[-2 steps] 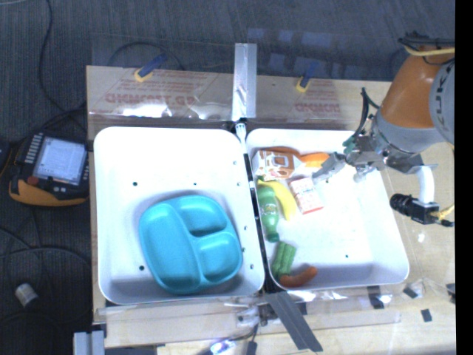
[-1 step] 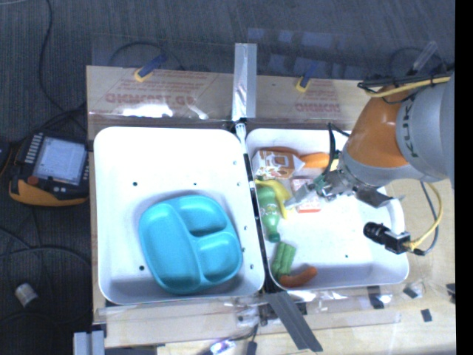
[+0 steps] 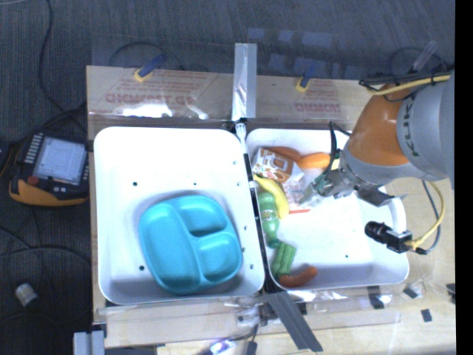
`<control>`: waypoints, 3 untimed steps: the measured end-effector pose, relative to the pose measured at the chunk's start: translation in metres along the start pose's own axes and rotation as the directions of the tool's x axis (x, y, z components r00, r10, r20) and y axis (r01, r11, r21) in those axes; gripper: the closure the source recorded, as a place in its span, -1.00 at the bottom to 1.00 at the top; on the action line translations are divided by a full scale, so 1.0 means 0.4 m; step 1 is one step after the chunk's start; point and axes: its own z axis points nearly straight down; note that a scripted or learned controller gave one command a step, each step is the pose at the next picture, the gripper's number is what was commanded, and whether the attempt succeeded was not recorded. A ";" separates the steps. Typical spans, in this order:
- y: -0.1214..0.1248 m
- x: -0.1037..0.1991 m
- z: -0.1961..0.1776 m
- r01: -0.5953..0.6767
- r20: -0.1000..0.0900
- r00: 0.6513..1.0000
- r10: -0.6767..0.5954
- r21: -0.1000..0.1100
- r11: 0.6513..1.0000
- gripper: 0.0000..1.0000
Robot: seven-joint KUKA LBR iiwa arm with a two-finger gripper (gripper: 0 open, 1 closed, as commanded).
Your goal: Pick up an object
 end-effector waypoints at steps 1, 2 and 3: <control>0.155 -0.228 0.066 -0.165 0.005 0.986 0.165 0.005 0.986 1.00; -0.018 -0.244 -0.058 0.001 -0.005 1.000 -0.001 0.022 1.000 1.00; 0.078 -0.129 -0.223 -0.335 0.002 0.942 0.335 0.023 0.942 1.00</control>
